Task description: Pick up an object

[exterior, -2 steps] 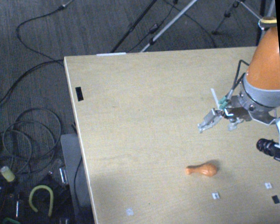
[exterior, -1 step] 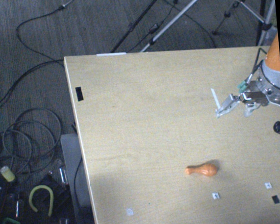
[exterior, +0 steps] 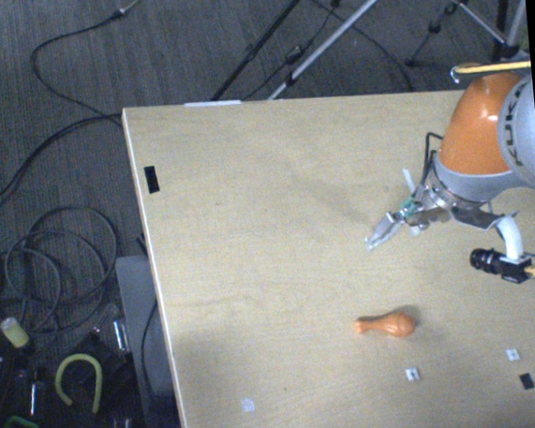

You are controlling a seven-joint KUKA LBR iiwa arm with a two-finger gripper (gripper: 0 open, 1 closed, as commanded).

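- The pale tan wooden board [exterior: 281, 254] takes up most of the view. Its left edge runs top to bottom just right of the grey carpet [exterior: 41, 108], and its far edge cuts straight across the upper part.
- Loads of bare board on the left and middle, so there's plenty of open room there. Only clutter on it is a black tape mark [exterior: 151, 179] near the far-left corner, plus a few tiny white and black markers [exterior: 412, 373] along the near right.
- The grey arm with the orange band [exterior: 486, 140] comes in from the right. Its two-finger gripper [exterior: 382, 233] hangs over the middle-right of the board, pointing left and slightly toward the near side.
- The slim silvery fingers look close together with nothing between them, but honestly it's too small and blurry to call whether they're parted or closed.
- The small orange pear-shaped object [exterior: 387, 325] lies flat on the board, nearer than the gripper and apart from it, not touching.
- It's smooth, one colour, with a fat rounded bulb and a thin tapered neck.
- Long axis runs roughly left-right: the narrow end points left, the bulb sits right.
- Off the board on the left, black cables [exterior: 47, 267] loop on the carpet, and tripod legs [exterior: 343, 22] cross at the far side.
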